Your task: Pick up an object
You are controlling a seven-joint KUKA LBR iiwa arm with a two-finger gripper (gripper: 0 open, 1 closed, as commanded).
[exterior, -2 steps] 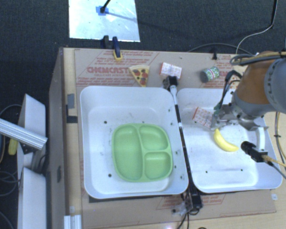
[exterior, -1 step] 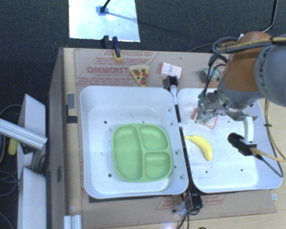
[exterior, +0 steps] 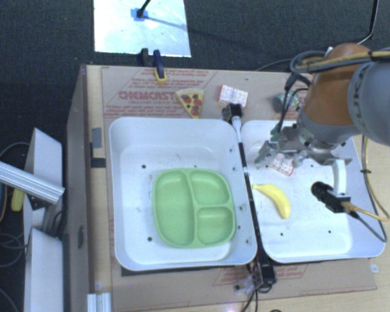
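A green divided plate [exterior: 194, 208] lies nearest, flat in the near half of the left bin [exterior: 131, 174], its three compartments bare. In the right bin [exterior: 312, 239], a yellow banana [exterior: 275, 199] lies just right of the wall the bins share, well apart from the plate. Just beyond the banana, a small red-and-white packet [exterior: 283, 165] sits on the bin floor at the far left. The gripper [exterior: 285, 151] hangs right over this packet, at or just above it. Whether the gripper is spread or pressed together cannot be told from this angle. The grey and orange arm [exterior: 335, 103] comes in from the right. On the desk [exterior: 149, 91] beyond the bins lie a toy pizza slice [exterior: 191, 101] and another red-and-white packet [exterior: 233, 95].
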